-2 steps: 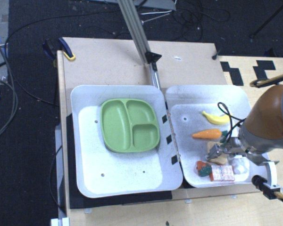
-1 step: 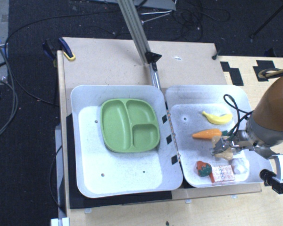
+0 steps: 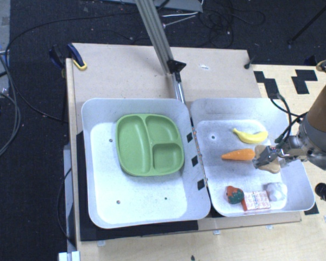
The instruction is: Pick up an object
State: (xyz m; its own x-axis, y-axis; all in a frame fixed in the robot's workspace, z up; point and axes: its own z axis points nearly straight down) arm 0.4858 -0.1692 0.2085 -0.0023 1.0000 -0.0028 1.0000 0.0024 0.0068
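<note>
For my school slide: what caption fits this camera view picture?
Robot claw reaching beside the carrot and banana in the right bin; green plate in the left.

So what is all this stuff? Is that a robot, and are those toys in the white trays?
Yes, it's a robot arm. It is grey and reaches in from the right side of the picture. At its end is a gripper, a little hand with two fingers. The picture is taken by one camera fixed above the bench, looking down at a slant.

On the bench sit two shallow white bins. The left bin holds a green plate split into three sections. The right bin holds small toy-like things: a yellow banana, an orange carrot, a red and green piece, a small red and white box and a whitish lump.

The gripper is low in the right bin, at the carrot's tip. I can't tell if it holds anything.
</note>
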